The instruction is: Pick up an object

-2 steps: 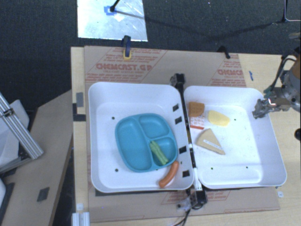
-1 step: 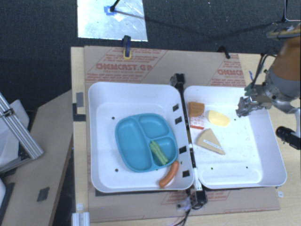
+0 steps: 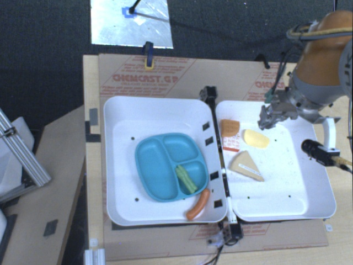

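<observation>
Camera view: two white bins (image 3: 118, 148), one blue plate (image 3: 160, 173), one sausage (image 3: 198, 204).

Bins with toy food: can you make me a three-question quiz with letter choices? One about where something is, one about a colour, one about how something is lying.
1. Where is the sausage?
A. in the left bin beside the plate
B. in the right bin
C. on the cardboard

2. What colour is the divided plate?
A. red
B. blue
C. white

3. How does the green vegetable lie?
A. standing upright
B. flat in a plate compartment
C. under the gripper

Answers:
1 A, it lies on the left bin floor against the plate's lower right edge.
2 B, the plate is light blue.
3 B, it lies flat in the lower right compartment, far from the gripper over the right bin.
</observation>
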`<action>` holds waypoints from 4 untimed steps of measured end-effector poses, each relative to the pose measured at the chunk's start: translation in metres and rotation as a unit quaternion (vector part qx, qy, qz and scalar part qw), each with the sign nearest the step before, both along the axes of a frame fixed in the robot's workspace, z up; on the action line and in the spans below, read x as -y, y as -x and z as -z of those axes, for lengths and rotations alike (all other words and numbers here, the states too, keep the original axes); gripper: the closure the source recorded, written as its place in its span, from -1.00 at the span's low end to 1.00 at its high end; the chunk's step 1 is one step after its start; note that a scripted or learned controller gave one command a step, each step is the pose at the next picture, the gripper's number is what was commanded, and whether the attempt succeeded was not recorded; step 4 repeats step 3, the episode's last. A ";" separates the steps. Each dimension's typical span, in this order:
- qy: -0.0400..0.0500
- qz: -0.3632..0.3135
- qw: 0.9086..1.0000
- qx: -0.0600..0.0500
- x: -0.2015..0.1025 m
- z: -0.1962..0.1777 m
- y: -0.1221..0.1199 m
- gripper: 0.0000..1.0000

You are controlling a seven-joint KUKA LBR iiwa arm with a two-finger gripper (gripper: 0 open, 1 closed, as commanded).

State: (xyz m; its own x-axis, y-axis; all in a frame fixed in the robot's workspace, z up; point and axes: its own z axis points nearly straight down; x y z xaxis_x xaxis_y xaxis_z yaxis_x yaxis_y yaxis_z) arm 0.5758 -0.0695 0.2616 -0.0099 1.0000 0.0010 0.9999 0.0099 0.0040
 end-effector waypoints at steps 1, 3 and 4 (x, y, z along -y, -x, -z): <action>0.000 0.000 1.000 -0.001 -0.050 0.015 -0.018 1.00; 0.000 0.001 1.000 -0.001 -0.137 0.027 -0.035 1.00; 0.000 0.001 1.000 -0.001 -0.137 0.027 -0.035 1.00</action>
